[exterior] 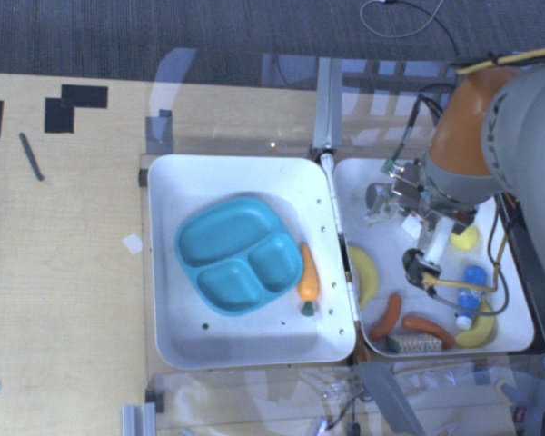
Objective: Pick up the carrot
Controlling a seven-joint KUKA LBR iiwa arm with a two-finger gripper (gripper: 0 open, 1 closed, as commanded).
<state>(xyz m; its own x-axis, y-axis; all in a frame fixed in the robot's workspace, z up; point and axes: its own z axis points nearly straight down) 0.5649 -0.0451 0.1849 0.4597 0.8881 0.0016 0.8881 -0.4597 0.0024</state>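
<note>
Now steer your gripper (379,198), its opening impossible to tell, toward seven o'clock and straddle the carrot (308,275) beside the blue plate (227,252).

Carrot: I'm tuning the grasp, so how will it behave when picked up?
The carrot looks smooth and moulded, so probably stiff, light, slightly slippery. Its round tapered body may roll, though the blue plate beside it could stop that.

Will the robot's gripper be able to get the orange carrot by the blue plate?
Probably yes: nothing covers the orange carrot, but it lies close between the blue divided plate and the white bin's wall, leaving the gripper little room.
</note>
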